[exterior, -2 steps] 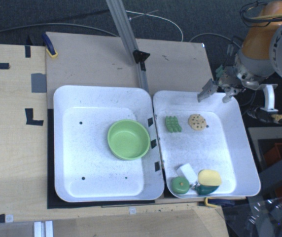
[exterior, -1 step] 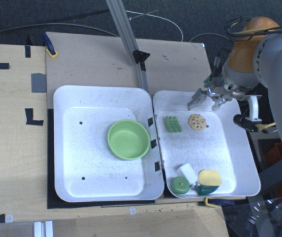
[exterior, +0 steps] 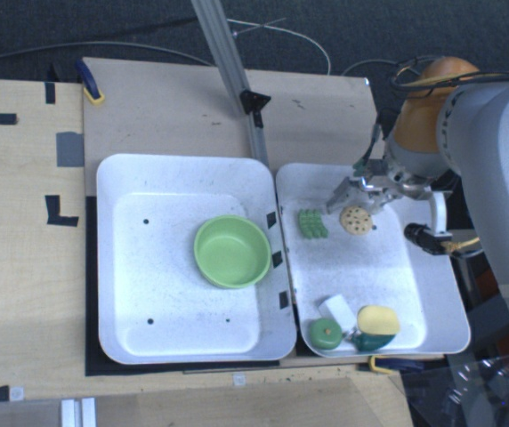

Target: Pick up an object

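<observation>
My gripper [exterior: 361, 205] hangs over the upper part of the right bin [exterior: 432, 278], its fingers spread open. Just below the fingertips lies a round tan cookie-like disc [exterior: 355, 221] on the bin floor, with nothing held between the fingers. A green ridged piece [exterior: 311, 223] lies to the left of the disc. At the bin's front edge sit a green round fruit [exterior: 327, 334], a white block [exterior: 337, 310], a yellow lump [exterior: 378, 319] and a teal piece [exterior: 375, 341].
The left bin [exterior: 139, 265] holds a light green bowl [exterior: 231, 252]. A slanted grey pole [exterior: 228, 52] comes down to the bins' rear edge. The arm's grey body and orange band [exterior: 432, 105] stand at the right side.
</observation>
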You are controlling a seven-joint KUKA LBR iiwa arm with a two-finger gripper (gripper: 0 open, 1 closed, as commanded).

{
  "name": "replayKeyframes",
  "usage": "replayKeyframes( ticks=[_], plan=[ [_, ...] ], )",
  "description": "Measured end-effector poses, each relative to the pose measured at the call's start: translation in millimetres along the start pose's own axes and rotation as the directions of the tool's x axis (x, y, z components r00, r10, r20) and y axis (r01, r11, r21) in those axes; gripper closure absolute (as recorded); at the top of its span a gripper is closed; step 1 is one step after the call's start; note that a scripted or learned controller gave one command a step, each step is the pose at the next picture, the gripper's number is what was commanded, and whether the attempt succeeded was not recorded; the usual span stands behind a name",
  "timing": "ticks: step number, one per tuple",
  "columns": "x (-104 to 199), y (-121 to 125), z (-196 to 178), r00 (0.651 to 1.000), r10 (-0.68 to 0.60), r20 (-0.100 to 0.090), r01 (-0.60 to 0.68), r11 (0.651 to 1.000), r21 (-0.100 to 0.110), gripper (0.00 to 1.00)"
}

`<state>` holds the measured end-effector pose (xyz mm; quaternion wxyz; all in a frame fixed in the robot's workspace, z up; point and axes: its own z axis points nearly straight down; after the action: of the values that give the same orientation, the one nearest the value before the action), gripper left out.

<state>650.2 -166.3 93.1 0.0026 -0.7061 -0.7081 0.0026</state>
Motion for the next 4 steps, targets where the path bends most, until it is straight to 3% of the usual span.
replayKeyframes(
  ticks=[1, 4],
  plan=[
    [0.6, 2.0, -14.2, 1.000, -0.002, 0.001, 0.002, 1.000, -0.005, 1.00],
    [0.4, 11.9, -153.3, 1.000, 0.001, 0.001, -0.001, 1.000, -0.011, 1.00]
  ],
)
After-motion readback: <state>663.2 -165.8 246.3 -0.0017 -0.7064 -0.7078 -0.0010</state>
